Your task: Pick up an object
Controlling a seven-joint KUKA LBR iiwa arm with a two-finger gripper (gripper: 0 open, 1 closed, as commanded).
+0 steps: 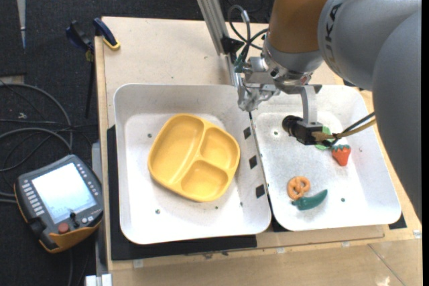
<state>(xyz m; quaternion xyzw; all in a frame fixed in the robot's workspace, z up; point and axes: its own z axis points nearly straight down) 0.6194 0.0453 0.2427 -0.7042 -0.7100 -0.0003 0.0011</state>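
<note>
Now end effector (251, 100) hangs over rear of divider (255, 151) between bins; grip state impossible to tell. Pretzel (298, 185), green pepper (310, 199), strawberry (342, 154) lie right of divider. Best: shift right, centre over one, descend straight.

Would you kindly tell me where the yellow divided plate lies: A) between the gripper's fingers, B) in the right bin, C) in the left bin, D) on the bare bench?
C: the yellow divided plate rests flat on the floor of the left bin.

Fixed overhead slant onto both bins (127, 104)
</note>
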